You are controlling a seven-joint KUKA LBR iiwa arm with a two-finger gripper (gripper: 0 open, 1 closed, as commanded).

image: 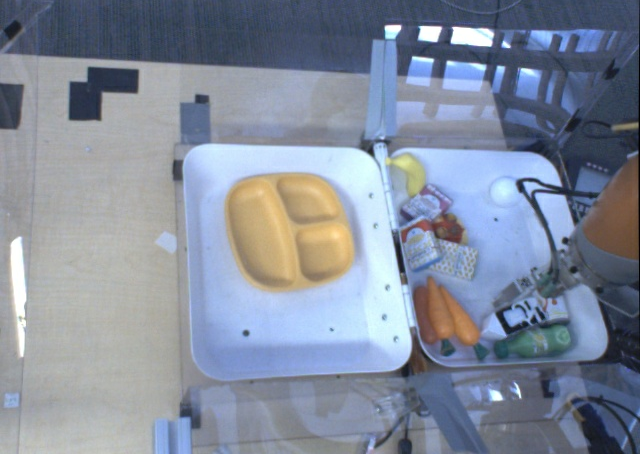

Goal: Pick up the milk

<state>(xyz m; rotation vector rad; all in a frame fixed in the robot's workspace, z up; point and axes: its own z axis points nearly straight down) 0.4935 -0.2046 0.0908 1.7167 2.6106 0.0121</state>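
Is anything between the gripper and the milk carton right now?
Nothing lies on top of the milk carton, so it looks free from above. On a straight sideways path from the gripper, the speckled packet sits right beside the carton on the gripper's side. The carrots lie nearer the camera.

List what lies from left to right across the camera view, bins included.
Left white bin holding the yellow divided tray → right white bin with the yellow fruit → carrots → white ball → green bottle → gripper.
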